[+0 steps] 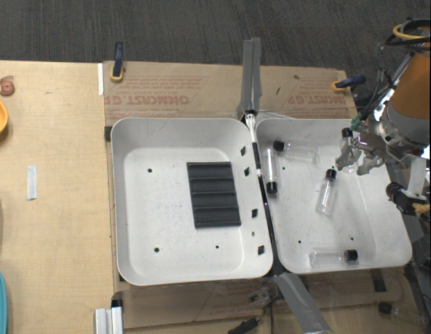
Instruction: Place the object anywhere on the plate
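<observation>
A black ribbed plate (214, 195) lies flat in the middle of the left bin (131, 256). The right bin (382, 252) holds several clear tubes with black caps. One tube (326, 192) lies slanted near the bin's middle, its cap pointing up toward my gripper. My gripper (346, 160) hangs over the right bin's upper right part, just above and right of that tube's cap. Whether it touches the tube is unclear. Another tube (271, 171) lies along the bin's left wall, a third (292, 147) near the top, and one more (332, 257) at the bottom.
Both bins sit on a cardboard sheet (180, 92) held by clamps (118, 65) at its back corners. A metal bar (251, 75) runs between the bins. The wooden bench (48, 207) to the left carries small items along its left edge.
</observation>
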`<control>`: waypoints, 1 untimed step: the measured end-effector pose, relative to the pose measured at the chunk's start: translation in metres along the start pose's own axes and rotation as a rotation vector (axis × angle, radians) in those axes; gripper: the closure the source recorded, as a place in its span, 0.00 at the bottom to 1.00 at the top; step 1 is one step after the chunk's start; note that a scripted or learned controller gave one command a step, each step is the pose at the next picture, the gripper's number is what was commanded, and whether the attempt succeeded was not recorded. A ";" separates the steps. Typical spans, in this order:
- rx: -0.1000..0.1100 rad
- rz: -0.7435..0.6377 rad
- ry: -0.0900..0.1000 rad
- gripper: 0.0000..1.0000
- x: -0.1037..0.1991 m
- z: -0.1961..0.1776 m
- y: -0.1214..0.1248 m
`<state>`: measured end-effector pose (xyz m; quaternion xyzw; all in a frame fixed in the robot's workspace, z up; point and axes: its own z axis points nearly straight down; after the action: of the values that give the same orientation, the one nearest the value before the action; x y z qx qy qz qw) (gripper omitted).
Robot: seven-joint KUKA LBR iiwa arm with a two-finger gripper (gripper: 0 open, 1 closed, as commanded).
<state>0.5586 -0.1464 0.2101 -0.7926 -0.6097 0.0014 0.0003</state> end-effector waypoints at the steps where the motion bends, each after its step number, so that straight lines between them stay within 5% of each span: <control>1: -0.001 -0.323 -0.001 1.00 0.067 -0.024 0.064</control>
<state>0.6373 -0.0982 0.2341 -0.6841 -0.7294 0.0012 -0.0001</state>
